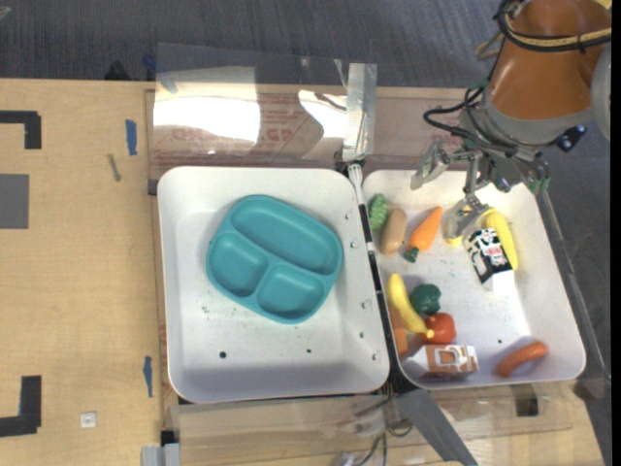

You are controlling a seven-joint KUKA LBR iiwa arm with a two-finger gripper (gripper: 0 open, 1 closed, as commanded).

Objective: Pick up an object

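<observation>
Gripper [466, 212]: jaws spread, nothing between them, tips low over right bin [558, 289]; carrot [424, 231] just beside jaws toward the left bin; black-and-white carton [488, 253] and banana [502, 236] just beside on the other side; arm [543, 56] descends from upper right, orange band above wrist.

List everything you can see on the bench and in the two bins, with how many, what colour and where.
bins: 2, white, side by side on the bench; left bin, right bin
divided plate: 1, teal, middle of left bin
carrot: 1, orange, upper part of right bin
bread roll: 1, tan, left of the carrot
leafy vegetable: 1, green, upper left corner of right bin
bananas: 2, yellow; one at lower left, one at upper right
black and white carton: 1, beside the upper banana
broccoli: 1, green, lower left
tomato: 1, red, under the broccoli
small carton: 1, orange and white, front edge
sausage: 1, red, front right
arm: 1, orange and grey, upper right
end effector: 1, grey, over the right bin by the carrot
</observation>
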